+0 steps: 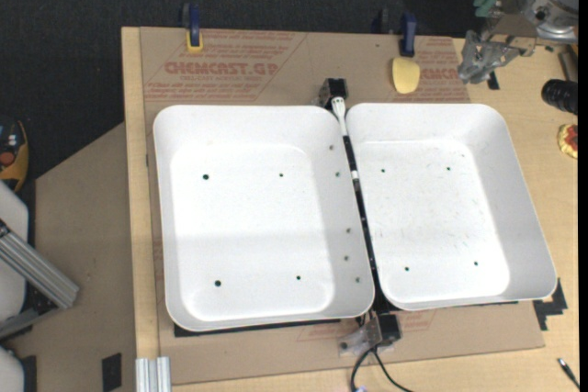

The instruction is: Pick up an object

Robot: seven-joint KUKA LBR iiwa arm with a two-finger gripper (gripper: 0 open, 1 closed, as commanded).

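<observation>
bins x2 (248, 119) (432, 115) | yellow obj x1 (405, 74) on board behind bins | gripper (478, 64) state: can't tell

Two white bins (344, 188); two blue clamps (192, 25); one yellow object (405, 75).

We read red print "CHEMCAST GP" on brown protective sheet (276, 60) covering table, along far edge behind left bin (175, 197). Lettering large, faded, between two lines of smaller red text too small for us to make out. Similar faint red print near right clamp (408, 34), illegible.
</observation>
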